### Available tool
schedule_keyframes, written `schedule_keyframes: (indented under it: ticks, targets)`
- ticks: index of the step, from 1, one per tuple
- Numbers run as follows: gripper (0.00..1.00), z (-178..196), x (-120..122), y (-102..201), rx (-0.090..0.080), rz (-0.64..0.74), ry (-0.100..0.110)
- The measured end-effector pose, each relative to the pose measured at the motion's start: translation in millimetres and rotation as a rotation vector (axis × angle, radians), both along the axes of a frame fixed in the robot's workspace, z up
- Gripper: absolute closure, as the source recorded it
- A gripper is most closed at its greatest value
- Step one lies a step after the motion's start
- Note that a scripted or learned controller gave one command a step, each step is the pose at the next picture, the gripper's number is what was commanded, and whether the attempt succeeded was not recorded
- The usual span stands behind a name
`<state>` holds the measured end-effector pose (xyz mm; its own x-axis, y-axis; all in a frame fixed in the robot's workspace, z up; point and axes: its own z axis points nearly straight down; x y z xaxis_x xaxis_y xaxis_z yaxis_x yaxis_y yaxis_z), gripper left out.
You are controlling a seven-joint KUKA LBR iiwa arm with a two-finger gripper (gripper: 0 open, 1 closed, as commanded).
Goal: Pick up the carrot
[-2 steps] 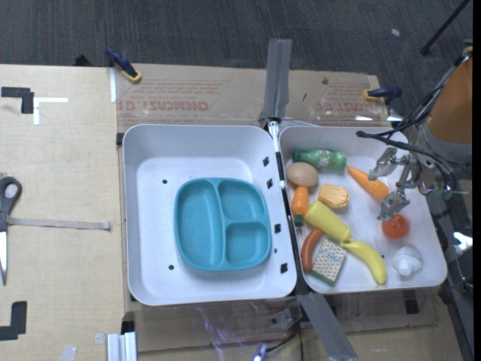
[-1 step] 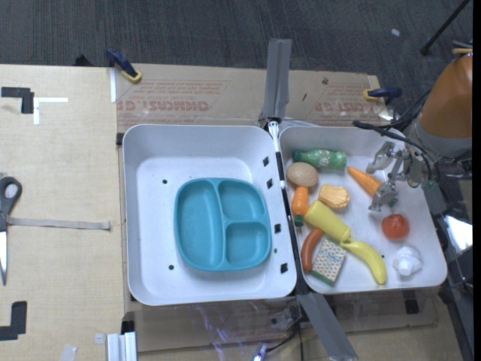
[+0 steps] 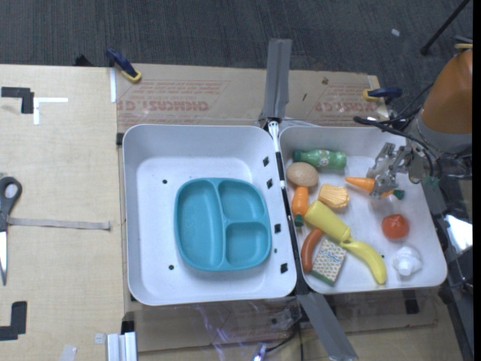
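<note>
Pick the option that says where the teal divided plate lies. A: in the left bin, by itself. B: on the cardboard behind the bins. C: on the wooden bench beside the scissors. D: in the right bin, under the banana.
A: the teal divided plate lies flat on the floor of the left bin, while the banana and other food sit in the right bin.

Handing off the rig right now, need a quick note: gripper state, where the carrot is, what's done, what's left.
Gripper: low in the right bin, at the carrot's right end; finger state unclear from this view.
Carrot: lying on the bin floor near the back, just right of the potato and below the green bottle. Looks not lifted yet.
Left bin: holds the blue divided plate.
Done: approach to the carrot.
Left: confirm grasp, lift clear.
</note>
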<state>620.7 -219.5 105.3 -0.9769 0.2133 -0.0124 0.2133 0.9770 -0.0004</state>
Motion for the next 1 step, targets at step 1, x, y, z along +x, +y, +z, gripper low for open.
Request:
schedule_keyframes:
  ticks: [1]
  targets:
    - [1.00,67.3,-0.3,69.0,0.003,-0.235,0.006]
